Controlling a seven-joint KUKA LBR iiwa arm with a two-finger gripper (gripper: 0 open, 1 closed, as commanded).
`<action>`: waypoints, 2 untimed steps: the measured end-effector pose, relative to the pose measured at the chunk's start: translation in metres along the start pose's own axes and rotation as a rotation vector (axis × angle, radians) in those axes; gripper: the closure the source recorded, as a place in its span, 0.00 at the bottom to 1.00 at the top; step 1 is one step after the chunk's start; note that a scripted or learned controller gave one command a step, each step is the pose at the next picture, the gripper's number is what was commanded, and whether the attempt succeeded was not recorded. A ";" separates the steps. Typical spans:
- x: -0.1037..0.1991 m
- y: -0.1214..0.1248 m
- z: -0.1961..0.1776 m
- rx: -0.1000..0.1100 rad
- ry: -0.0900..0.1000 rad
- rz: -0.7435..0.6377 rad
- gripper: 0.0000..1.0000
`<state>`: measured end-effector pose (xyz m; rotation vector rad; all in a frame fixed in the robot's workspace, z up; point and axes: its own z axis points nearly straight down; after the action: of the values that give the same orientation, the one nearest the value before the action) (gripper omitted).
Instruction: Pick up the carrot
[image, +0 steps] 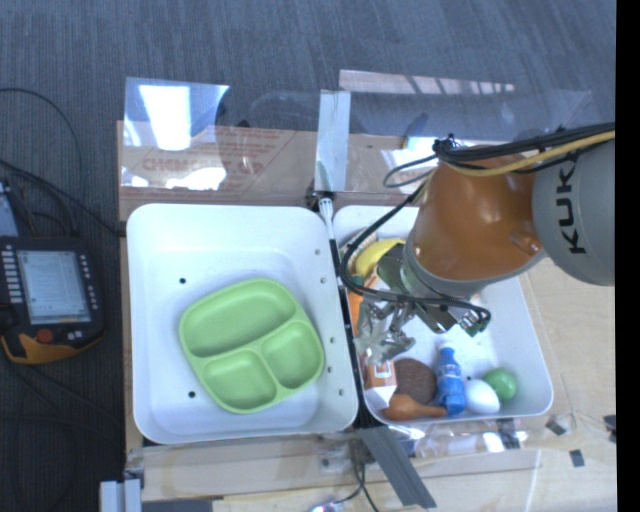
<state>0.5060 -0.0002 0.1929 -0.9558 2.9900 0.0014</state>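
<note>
An orange piece that I take for the carrot (378, 374) lies against the left wall of the right bin (535, 345), partly hidden by metal parts above it. My gripper (386, 336) hangs low inside that bin, right over the orange piece, under the arm's big orange wrist band (470, 225). Whether it touches the carrot is unclear from this angle. Nothing is visibly lifted off the bin floor.
Near the carrot lie a brown lump (416, 379), an orange-brown tapered piece (412, 407), a blue bottle (450, 378), a white ball (482, 397) and a green ball (501, 383). A yellow item (372, 256) sits at the back. The left bin (160, 250) holds a green divided plate (252, 343).
</note>
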 end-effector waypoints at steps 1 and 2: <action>-0.002 0.000 -0.009 0.001 -0.002 -0.001 1.00; 0.013 -0.005 -0.041 0.003 -0.001 0.003 1.00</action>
<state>0.4983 -0.0118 0.2339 -0.9504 2.9894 -0.0021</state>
